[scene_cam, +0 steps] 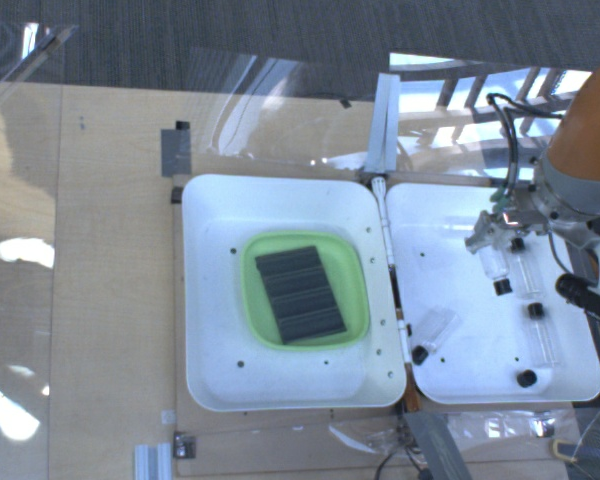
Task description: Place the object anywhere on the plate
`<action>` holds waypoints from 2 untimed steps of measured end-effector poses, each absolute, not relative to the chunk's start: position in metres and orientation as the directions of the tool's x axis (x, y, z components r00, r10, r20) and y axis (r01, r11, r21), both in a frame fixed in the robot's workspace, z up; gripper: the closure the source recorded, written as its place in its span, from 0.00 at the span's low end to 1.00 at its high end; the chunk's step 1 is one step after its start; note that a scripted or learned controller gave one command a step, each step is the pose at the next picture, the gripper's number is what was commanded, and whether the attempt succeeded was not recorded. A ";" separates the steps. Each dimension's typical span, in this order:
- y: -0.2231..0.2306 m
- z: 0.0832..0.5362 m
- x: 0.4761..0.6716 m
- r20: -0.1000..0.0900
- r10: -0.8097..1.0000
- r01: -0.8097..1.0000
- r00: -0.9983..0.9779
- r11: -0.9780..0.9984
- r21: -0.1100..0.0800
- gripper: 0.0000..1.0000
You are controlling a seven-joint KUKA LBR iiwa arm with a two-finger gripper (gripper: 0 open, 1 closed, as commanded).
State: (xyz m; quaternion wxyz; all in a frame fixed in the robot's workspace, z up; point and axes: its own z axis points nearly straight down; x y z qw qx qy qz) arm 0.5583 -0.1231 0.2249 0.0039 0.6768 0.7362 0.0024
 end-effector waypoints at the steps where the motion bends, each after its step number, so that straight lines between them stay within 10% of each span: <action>1: -0.123 0.225 0.558 -0.002 0.996 0.996 -0.084 0.084 0.009 0.00; 2: -0.176 0.230 0.521 -0.003 0.998 0.998 -0.069 0.069 0.007 0.00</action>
